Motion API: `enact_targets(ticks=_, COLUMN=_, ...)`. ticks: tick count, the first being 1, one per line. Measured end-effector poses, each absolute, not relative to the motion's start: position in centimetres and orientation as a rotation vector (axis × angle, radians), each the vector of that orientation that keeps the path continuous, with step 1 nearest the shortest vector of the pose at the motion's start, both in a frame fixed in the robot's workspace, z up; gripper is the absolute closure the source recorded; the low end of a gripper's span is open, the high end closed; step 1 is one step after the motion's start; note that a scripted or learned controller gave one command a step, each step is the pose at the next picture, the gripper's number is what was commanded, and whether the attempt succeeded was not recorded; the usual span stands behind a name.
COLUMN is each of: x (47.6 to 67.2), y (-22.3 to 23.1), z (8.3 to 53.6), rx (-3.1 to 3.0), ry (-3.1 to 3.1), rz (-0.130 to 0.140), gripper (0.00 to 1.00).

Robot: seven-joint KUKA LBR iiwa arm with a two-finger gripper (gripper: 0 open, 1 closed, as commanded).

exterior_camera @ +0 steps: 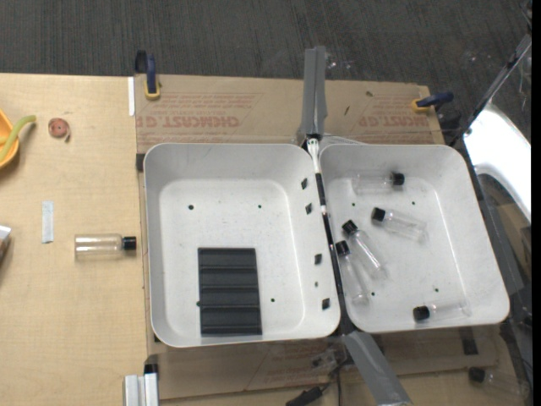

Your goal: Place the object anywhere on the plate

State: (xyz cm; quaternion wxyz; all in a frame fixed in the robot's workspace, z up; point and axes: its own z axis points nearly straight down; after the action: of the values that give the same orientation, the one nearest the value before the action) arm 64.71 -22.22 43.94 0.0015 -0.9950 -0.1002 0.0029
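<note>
Black ribbed plate (228,293) sits low in the left bin (169,184). Gripper state: cannot tell. The objects, about five clear vials (397,223), are in the right bin (473,227), right of the plate. Best to grab a lone vial across its body and release mid-plate. Stray vial (103,244) on the tabletop (76,167), left of the plate.

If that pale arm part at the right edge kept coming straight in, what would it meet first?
Probably the right bin, at its right rim, then the capped vial inside; its height is unclear, so it might pass over.
</note>
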Motion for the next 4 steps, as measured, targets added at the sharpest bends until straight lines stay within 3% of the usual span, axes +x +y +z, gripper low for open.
enact_targets(ticks=1, x=65.46, y=-22.15, z=43.96, rx=-3.124, ry=-0.320, rz=0.007, gripper=0.00)
enact_targets(ticks=4, x=65.30, y=-22.19, z=43.92, rx=-3.124, ry=-0.317, rz=0.008, gripper=0.00)
